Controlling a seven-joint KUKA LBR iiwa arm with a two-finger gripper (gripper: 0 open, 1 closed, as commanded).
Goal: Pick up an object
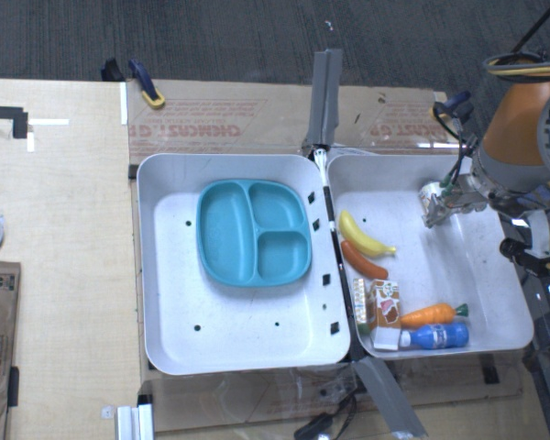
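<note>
Nearest the camera, along the front wall of the right-hand shallow white bin (495,273), a small blue plastic bottle with a white cap end (435,336) lies on its side. Just behind it lies an orange toy carrot with a green top (433,314), also on its side, close to or touching the bottle. To their left, against the divider side of the bin, sits a small brown-and-white printed carton (382,304) (its label is too small to read). Farther back, a red-orange toy sausage (364,261) lies slanted, and just behind it a yellow toy banana (364,236) curves along the same slant, the two close together, perhaps touching.

The left-hand shallow white bin (165,273) holds one thing: a teal plastic plate with three compartments (254,232), lying flat in the bin's middle to back part, with nothing in its sections.

At the back of the right bin, the grey arm with its orange band (522,122) reaches in from the right. Its two-finger gripper (434,207) hangs over the bin's rear floor, well apart from the banana and the other toys. How far the claw is parted cannot be told, as the metal tip is small and blurred; nothing is seen between it.
</note>
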